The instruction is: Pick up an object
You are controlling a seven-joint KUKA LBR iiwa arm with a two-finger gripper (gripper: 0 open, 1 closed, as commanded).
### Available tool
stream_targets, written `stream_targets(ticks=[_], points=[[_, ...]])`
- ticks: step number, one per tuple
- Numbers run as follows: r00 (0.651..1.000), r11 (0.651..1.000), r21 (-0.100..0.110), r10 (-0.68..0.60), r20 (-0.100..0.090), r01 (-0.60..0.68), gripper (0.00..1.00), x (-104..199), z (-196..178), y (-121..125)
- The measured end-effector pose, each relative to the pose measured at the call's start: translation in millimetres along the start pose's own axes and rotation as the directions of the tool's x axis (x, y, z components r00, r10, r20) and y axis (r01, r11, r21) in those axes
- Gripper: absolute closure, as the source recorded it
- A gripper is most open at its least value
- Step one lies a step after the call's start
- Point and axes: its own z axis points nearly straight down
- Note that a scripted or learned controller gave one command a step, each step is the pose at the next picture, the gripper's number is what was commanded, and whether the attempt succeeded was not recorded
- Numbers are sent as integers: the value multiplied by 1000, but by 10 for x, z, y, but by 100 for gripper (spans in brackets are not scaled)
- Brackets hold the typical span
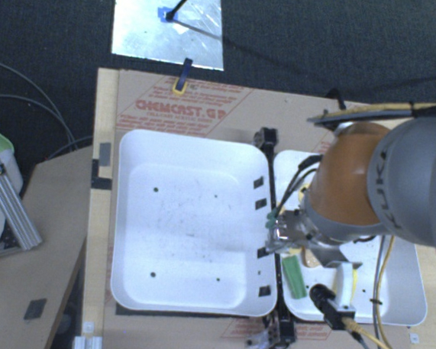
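Counter (209, 104) bearing white left bin (190, 221) and right bin (404, 291), arm (356, 175) over the latter, tool (283, 234) at its left wall, opening impossible to tell, green block (294, 274) just beside.

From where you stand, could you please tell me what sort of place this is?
Likely a robotics lab: a KUKA arm, two white bins on a bench, aluminium framing beside it.

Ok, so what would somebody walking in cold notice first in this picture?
The big grey arm with its orange band reaches in from the right and hangs over the right bin, covering much of it. Just below the wrist, a small green object lies near that bin's left wall. The left bin shows a broad white floor with faint dark specks.
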Motion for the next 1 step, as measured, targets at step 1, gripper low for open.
stream_targets(ticks=[1], points=[[1000, 1000, -4, 0, 1, 0, 100, -267, -3, 124]])
